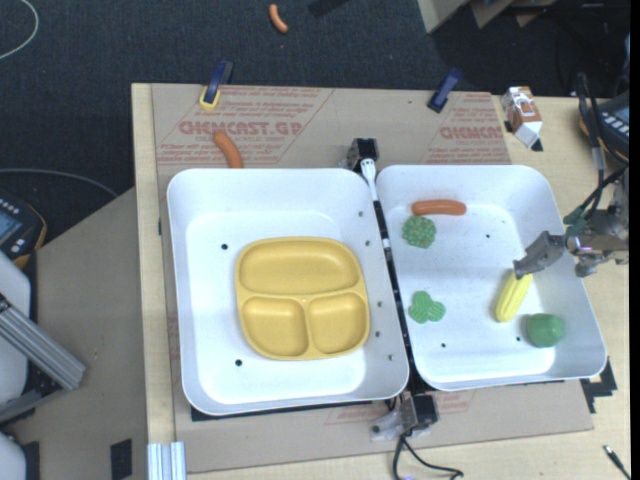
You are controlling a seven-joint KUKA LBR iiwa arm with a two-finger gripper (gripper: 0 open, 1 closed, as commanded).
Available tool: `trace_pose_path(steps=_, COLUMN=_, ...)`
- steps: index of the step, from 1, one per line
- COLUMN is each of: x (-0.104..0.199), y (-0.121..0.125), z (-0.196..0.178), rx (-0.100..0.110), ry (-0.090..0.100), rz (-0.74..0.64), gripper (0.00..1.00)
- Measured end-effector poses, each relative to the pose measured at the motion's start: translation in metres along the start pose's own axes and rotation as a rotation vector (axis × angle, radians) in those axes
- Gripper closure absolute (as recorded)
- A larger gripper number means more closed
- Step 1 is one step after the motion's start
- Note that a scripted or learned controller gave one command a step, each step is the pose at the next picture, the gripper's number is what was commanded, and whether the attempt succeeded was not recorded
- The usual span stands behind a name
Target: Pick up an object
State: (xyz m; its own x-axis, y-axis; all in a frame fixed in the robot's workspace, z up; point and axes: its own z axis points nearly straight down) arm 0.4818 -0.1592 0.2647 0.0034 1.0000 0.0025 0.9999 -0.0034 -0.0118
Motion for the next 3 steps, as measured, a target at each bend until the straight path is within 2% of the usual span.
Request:
trace_pose_path(steps=1, x=0.0, y=0.002, z=-0.006, rx=-0.013, ry=-0.003, rz=-0.003, gripper=0.0)
trace_pose_path(steps=3, x=0.012, y=-0.004, z=0.093, rx=-0.004, ry=0.001, rz=-0.003, gripper=0.0)
